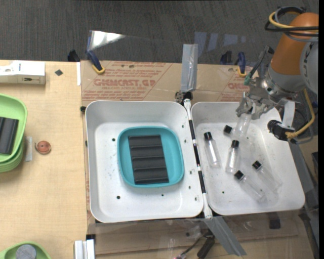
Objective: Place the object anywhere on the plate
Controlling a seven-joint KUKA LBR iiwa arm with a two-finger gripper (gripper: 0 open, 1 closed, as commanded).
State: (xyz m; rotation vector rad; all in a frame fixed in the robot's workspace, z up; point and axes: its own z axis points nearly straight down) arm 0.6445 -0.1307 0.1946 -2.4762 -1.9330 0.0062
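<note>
Vials (253, 186): scattered loose below gripper, awaiting picking.
Gripper (248, 110): seemingly clenched on a clear tube (241, 126), lifted for transfer.
Plate (150, 156): left of gripper, kept as target.

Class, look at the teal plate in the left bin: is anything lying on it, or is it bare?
Loaded: a black ridged block lies flat on the teal plate.

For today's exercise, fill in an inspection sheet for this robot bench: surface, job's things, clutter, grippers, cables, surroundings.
Surface: two white bins, left bin, right bin, on a wooden bench.
Job's things: teal plate with a dark ridged insert, in the left bin; clear vials with black caps in the right bin.
Clutter: loose black caps.
Grippers: gripper above the right bin's far side, a vial hanging at its tip.
Cables: yellow cable on the arm.
Surroundings: green trays, cardboard sheet.
</note>
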